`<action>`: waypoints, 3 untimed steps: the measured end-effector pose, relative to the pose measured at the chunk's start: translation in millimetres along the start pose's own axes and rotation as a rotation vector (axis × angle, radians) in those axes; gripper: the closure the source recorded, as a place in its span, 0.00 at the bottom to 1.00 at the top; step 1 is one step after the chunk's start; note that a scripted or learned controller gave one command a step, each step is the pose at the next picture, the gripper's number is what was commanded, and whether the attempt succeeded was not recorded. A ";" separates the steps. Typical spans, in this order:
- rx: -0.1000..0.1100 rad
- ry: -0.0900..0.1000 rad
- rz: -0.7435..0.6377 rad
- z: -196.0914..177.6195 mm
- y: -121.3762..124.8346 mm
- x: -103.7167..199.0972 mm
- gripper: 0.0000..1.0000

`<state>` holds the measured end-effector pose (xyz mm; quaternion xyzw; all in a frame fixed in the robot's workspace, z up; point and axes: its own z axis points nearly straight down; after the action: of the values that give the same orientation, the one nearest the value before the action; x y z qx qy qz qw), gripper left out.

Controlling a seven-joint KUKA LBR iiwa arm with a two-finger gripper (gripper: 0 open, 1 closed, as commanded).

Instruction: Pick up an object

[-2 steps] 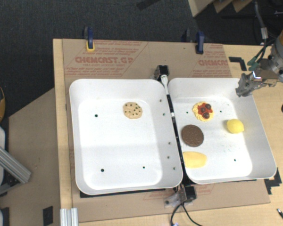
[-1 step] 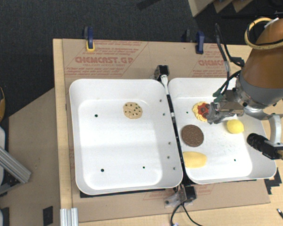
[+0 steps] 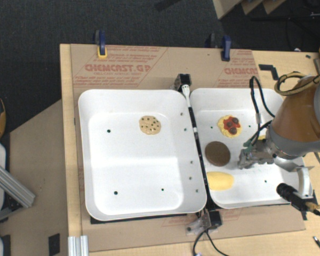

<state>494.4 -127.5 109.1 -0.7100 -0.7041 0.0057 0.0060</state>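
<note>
We see the gripper [image 3: 249, 156] low in the right bin [image 3: 266, 193], at the right of the frame, just beside a flat dark brown round disc [image 3: 217, 152] to its left; we cannot tell how it is set. The grey arm [image 3: 301, 127] with its orange band reaches in from the right edge, bent down over that bin. Near the disc lie a pale yellow oval piece [image 3: 220, 181] below it and a small pizza-like round [image 3: 230, 125] above, while a speckled cookie [image 3: 149, 125] sits well apart in the left bin [image 3: 133, 196].
</note>
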 end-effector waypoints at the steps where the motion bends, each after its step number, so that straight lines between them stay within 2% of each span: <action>1: -0.024 -0.010 -0.001 -45.1 34.0 -103.6 1.00; 2: -0.010 0.002 -0.005 -12.5 -18.0 -96.6 1.00; 3: -0.019 -0.002 -0.007 -25.0 -14.5 -96.8 1.00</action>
<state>479.5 -224.2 134.3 -0.7078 -0.7065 -0.0002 -0.0016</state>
